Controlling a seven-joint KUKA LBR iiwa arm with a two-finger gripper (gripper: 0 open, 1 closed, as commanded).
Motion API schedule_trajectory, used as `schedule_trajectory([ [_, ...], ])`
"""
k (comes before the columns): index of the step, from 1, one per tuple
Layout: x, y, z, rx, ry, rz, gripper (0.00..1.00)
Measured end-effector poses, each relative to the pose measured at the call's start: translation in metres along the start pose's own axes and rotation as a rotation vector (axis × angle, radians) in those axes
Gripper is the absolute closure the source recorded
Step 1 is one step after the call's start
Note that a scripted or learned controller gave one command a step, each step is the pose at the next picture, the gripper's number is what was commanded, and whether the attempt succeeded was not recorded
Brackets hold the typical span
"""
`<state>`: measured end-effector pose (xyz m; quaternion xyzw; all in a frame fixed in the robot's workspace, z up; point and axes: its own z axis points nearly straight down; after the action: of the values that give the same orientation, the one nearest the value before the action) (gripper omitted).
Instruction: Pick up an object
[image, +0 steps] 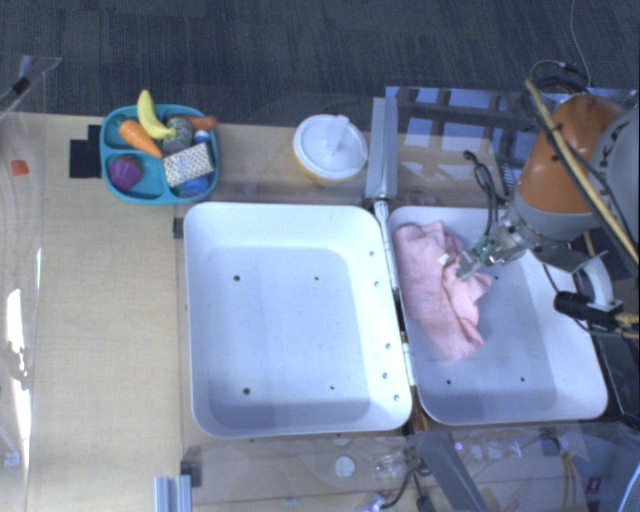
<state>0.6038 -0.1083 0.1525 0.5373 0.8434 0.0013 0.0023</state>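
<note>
From my feed I see the arm reaching in from the right, its orange band up near the top right corner, with the gripper down in the right bin. The gripper sits at the right edge of the pink cloth, touching or pressing into its folds; the tips are small and partly lost against the fabric, so I cannot tell whether the jaws are apart or closed, or whether any cloth is pinched between them. The cloth lies crumpled along the left side of the right bin, running from near the top wall down toward the middle, its upper end close to the divider between the bins. The rest of that bin's floor to the right and below is bare white. The left bin sits just beside it, sharing the centre edge. On the bench above the left bin I see a blue tray with toy food, including a banana and a carrot, and to its right a white lidded bowl with a yellow rim, well apart from the cloth.
</note>
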Motion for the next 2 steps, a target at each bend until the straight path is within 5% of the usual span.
schedule_trajectory([
  [1, 0.022, 0.074, -0.034, -0.001, -0.001, -0.247, 1.0],
  [2, 0.063, 0.05, -0.092, 0.0, 0.0, -0.089, 1.0],
])
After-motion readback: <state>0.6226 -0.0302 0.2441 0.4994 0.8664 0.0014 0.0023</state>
